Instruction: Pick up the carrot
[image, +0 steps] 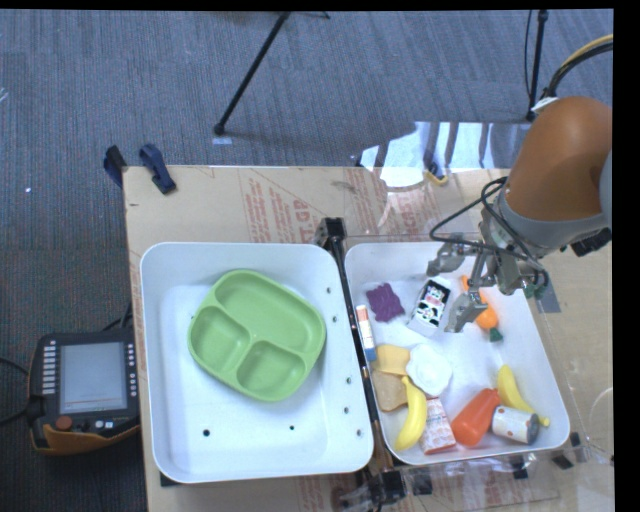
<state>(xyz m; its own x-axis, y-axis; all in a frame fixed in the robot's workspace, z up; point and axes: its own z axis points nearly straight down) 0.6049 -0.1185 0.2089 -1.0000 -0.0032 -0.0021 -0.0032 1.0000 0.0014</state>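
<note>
The carrot (487, 319) is a small orange piece with a green tip. It lies in the right bin (545, 360) near its right wall, partly covered by the arm's wrist. My gripper (472, 302) hangs directly over the carrot's left end, low in the bin. Its grey parts overlap the carrot, so contact cannot be judged from this angle.
The right bin also holds a purple piece (384, 300), a black-and-white box (432, 303), a white disc (430, 370), bread slices (392, 376), two bananas (412, 425), an orange bottle (475, 417) and a can (516, 426). A green divided plate (257, 335) sits in the left bin (170, 400).
</note>
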